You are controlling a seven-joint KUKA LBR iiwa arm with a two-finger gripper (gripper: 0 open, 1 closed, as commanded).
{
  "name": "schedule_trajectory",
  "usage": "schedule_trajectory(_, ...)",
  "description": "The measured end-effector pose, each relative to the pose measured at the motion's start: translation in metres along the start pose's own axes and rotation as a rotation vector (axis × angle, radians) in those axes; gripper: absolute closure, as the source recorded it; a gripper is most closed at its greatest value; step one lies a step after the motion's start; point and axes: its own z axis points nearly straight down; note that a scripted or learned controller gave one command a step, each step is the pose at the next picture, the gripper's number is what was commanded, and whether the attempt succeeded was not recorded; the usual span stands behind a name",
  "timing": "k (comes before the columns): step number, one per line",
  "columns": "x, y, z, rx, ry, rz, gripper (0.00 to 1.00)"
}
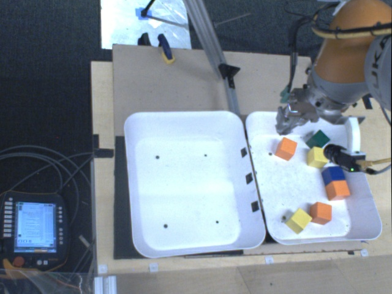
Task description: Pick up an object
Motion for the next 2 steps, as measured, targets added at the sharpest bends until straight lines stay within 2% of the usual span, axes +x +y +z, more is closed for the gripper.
schedule_trajectory(1,0.054,-0.018,0.017,0.003,0.001,0.000,1.00)
schedule_trajectory(2,0.104,-0.030,0.017,0.001,0.001,0.000,1.00)
